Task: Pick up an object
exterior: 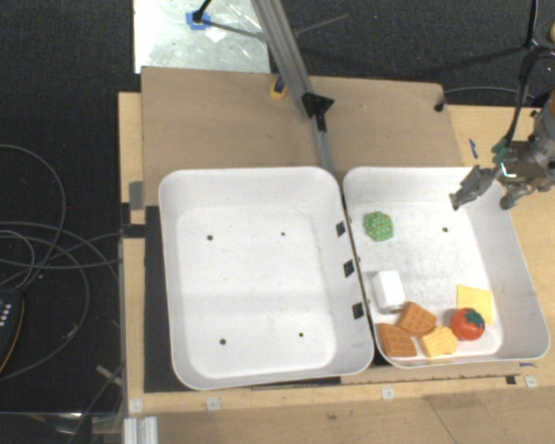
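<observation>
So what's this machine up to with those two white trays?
A robot arm is meant to pick up one of the toys. Its gripper hangs open over the far right edge of the right bin, holding nothing. The toys lie in that bin: a green ball, a white block, and near the front some waffle pieces, a tomato and a yellow wedge.

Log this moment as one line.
gripper: open, above right white bin, nothing held | green bumpy ball: in bin, untouched | phase: pre-grasp

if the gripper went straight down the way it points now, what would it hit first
Probably the bare floor of the right bin near its far right corner. The gripper hangs there with fingers spread, and the green ball lies well to its left. Depth is unclear.
</observation>
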Controlling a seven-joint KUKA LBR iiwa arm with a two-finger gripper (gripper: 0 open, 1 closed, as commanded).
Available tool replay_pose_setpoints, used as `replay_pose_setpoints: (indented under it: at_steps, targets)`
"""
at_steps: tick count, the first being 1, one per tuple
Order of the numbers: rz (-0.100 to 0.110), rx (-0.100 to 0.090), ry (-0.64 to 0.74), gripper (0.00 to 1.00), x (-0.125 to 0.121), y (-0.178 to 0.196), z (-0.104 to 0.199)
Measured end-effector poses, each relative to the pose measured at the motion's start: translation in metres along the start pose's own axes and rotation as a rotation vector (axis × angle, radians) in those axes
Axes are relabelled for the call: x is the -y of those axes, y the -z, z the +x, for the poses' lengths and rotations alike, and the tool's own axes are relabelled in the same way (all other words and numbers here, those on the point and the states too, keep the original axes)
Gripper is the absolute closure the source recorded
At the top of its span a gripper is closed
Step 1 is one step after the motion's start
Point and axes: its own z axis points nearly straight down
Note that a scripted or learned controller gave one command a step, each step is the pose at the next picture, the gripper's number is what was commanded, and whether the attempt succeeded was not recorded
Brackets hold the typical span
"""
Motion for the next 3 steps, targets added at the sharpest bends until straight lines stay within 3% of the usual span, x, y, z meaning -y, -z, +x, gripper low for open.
replay_pose_setpoints:
  at_steps: [1, 3]
  targets:
    - [-0.004, 0.001, 0.000, 0.00, -0.001, 0.002, 0.000]
    - [0.001, 0.000, -0.002, 0.00, -0.001, -0.106, 0.001]
